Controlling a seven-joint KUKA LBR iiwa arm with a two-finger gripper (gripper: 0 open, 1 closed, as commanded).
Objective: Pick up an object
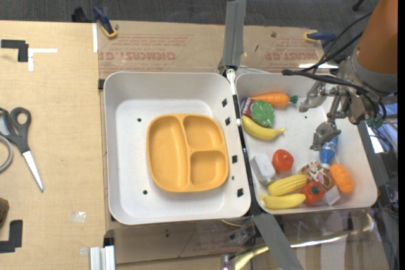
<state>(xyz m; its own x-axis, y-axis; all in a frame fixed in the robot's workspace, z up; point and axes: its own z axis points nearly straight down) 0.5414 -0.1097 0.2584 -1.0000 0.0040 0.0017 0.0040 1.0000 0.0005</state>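
Grey two-finger gripper [324, 135] just above small blue-and-white bottle [328, 155] in right white bin [364, 199], finger state unclear, nothing visibly held

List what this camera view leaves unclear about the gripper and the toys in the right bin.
- Gripper: too small and dark to tell how its fingers stand, or whether they touch the blue object just below.
- Blue object: partly covered by the gripper; what it is cannot be made out.
- Brown patterned item: too small to identify.
- Arm: cut off by the right edge.
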